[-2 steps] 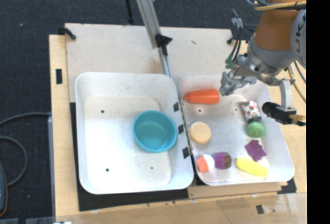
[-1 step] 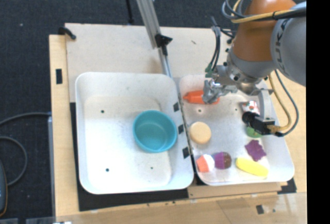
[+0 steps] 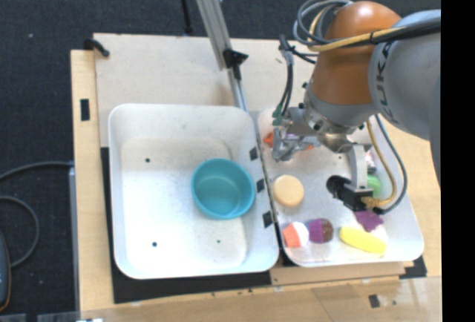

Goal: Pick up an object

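Observation:
My gripper (image 3: 284, 148) hangs over the upper left corner of the right bin (image 3: 412, 235), close to the wall shared with the left bin. Just below it a tan round object (image 3: 289, 191) lies in the bin. A small orange thing (image 3: 267, 139) peeks out at the bin's edge beside the gripper; I cannot tell whether the two touch. Along the front of the right bin lie an orange and white object (image 3: 295, 234), a dark purple object (image 3: 320, 230) and a yellow object (image 3: 362, 240). A purple piece (image 3: 367, 220) and a green piece (image 3: 372, 183) lie further right.
A blue bowl (image 3: 223, 188) stands upright in the left bin (image 3: 148, 142), near its right wall. A slanted metal pole (image 3: 211, 12) rises behind the bins. The grey arm with its orange band (image 3: 356, 38) covers the back of the right bin.

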You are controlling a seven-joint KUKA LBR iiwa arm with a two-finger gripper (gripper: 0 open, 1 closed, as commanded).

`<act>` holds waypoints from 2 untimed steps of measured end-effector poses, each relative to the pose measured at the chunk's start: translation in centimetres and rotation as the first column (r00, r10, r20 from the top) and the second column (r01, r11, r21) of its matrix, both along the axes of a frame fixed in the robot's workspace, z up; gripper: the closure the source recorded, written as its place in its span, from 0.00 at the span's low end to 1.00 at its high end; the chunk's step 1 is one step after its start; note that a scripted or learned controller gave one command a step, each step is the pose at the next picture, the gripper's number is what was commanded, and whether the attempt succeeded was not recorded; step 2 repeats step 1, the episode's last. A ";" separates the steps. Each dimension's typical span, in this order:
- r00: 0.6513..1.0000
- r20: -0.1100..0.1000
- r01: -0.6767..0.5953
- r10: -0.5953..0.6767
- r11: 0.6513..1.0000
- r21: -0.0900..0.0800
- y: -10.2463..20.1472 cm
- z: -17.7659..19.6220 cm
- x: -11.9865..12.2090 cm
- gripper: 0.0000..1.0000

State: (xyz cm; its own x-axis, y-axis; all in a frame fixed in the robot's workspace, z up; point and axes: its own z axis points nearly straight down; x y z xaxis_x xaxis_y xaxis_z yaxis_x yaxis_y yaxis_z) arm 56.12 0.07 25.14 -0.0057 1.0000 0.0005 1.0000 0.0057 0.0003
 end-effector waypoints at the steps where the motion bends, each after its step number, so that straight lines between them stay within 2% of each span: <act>1: 1.000 0.000 -0.003 0.003 1.000 0.002 5.4 0.3 -2.1 1.00; 2: 1.000 0.000 -0.003 0.003 1.000 0.002 5.4 0.3 -2.1 1.00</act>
